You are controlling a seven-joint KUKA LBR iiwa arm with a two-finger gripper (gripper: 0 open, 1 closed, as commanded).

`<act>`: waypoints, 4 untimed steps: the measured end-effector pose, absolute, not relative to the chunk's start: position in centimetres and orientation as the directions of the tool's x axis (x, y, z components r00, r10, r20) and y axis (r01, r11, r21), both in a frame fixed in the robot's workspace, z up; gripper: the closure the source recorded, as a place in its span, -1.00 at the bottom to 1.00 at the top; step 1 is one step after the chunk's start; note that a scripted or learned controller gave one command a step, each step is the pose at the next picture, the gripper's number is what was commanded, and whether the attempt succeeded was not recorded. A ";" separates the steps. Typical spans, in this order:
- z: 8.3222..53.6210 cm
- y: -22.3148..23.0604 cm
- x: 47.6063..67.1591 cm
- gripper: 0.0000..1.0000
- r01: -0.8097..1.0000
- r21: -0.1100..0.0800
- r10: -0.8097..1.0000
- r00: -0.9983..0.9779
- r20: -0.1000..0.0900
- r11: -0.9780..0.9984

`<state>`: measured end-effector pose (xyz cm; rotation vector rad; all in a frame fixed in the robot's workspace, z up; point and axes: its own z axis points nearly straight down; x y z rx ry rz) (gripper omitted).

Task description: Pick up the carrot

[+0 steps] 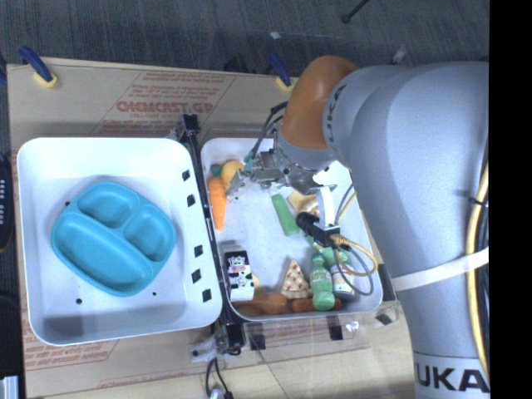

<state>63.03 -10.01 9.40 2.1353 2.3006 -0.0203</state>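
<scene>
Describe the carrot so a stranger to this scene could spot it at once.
Go to the right bin, the one under the arm. The carrot lies against its left wall, near the far end, just left of the gripper. It is the lone orange tapered piece, with a green top beside a yellow item.

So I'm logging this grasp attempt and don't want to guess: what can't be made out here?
- End effector: small and tangled with cables in the camera view; whether it is open or shut cannot be told.
- Carrot: whether the end effector touches it is unclear; its top end merges with a yellow item.
- Right bin: its right part lies under the arm.
- Milk carton: print too small to read.
</scene>
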 end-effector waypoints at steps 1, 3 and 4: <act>9.3 -9.5 65.7 -1.00 0.943 -0.005 0.943 0.334 -0.001 -0.334; 10.2 -9.0 65.6 1.00 0.931 -0.014 0.931 0.366 -0.001 -0.366; 19.7 1.1 65.9 1.00 0.925 -0.001 0.925 0.379 0.007 -0.379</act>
